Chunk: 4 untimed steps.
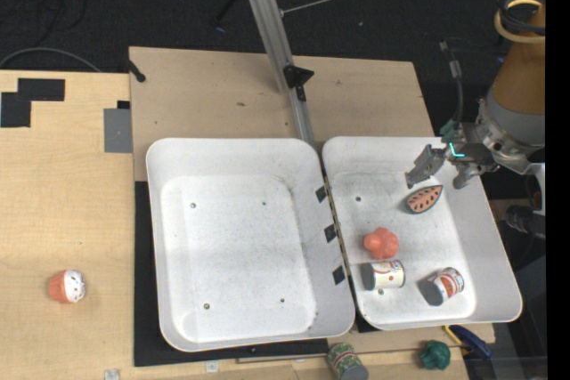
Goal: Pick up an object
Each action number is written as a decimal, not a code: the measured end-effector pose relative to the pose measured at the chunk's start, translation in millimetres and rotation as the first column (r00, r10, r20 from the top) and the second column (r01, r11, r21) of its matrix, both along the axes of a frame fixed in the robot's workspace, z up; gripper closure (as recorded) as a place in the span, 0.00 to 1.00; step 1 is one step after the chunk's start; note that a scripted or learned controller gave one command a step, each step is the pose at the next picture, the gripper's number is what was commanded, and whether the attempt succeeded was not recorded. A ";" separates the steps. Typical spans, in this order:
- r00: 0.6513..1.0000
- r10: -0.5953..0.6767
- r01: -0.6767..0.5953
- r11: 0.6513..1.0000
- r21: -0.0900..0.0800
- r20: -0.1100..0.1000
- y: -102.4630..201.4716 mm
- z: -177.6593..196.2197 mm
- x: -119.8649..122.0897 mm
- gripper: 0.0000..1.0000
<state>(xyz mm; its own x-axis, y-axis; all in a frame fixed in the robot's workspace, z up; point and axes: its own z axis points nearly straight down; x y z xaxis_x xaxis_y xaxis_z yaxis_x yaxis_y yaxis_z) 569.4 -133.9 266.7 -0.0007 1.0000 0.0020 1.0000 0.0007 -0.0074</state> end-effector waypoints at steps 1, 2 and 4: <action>1.000 -0.001 0.001 1.000 -0.001 0.005 -0.8 2.4 0.6 0.00; 1.000 -0.001 0.001 1.000 -0.001 0.000 -6.3 -44.1 3.4 0.00; 1.000 -0.001 0.001 1.000 0.000 -0.002 -16.9 -164.0 3.9 0.00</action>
<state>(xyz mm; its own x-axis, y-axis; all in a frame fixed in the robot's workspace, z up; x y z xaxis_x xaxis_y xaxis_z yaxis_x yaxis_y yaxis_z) 573.3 -150.8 102.8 0.0005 1.0000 0.0022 1.0000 -0.0005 -0.0093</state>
